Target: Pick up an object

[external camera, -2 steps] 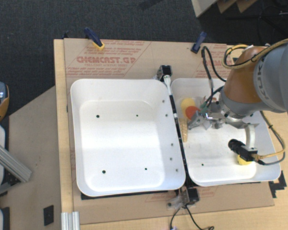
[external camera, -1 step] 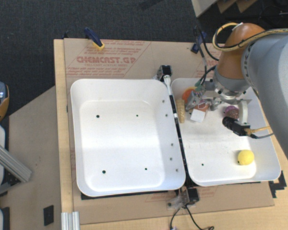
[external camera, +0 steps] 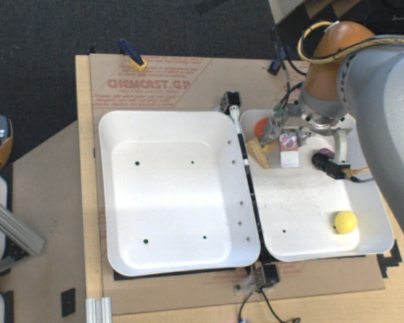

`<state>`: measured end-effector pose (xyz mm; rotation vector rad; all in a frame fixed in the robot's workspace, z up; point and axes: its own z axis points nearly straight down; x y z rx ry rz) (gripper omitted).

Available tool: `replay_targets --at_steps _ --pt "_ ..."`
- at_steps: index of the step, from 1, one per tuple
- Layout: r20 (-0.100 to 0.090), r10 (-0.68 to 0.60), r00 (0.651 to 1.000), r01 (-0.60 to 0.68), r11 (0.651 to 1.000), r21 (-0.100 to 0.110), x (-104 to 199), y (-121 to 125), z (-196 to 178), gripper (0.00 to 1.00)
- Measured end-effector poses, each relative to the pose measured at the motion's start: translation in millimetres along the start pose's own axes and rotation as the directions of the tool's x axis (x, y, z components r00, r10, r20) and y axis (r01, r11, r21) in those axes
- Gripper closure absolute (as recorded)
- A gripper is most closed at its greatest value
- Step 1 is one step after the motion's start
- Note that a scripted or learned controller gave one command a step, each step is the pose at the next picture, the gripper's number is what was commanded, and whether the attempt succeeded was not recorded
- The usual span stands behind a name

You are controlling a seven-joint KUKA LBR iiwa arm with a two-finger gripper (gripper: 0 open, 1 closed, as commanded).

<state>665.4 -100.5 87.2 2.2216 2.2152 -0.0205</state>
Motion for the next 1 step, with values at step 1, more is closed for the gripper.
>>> replay_targets --at_steps 1 --pt "-0.013 -0.002 1.0 0.002 1.0 -0.005 -9.3 1.1 1.0 0.0"
